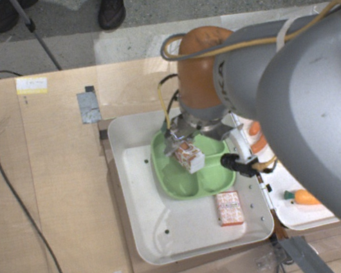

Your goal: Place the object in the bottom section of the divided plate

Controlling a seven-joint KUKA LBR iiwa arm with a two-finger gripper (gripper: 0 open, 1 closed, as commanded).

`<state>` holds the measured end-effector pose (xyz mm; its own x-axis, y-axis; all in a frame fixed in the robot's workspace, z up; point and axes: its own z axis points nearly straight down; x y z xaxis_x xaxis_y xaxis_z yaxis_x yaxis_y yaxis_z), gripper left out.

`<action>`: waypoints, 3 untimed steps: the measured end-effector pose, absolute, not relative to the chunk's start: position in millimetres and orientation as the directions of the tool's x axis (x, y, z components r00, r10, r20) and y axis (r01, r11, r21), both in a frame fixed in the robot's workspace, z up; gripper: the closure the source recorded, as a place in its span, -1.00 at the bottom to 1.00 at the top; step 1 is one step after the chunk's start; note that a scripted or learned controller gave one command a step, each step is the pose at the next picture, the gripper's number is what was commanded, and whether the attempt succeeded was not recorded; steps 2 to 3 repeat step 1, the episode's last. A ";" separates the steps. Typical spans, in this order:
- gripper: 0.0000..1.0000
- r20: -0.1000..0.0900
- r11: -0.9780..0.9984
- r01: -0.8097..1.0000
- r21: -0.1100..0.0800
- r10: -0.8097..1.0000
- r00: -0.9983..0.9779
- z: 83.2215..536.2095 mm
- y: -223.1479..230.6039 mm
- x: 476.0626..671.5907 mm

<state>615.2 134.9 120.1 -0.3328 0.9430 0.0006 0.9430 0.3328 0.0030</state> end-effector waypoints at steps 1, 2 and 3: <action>-1.00 0.000 0.333 0.943 0.005 0.943 -0.333 121.3 134.7 615.9; -1.00 0.000 0.333 0.943 0.005 0.943 -0.333 121.3 134.7 615.9; -1.00 0.000 0.333 0.943 0.005 0.943 -0.333 121.3 134.7 615.9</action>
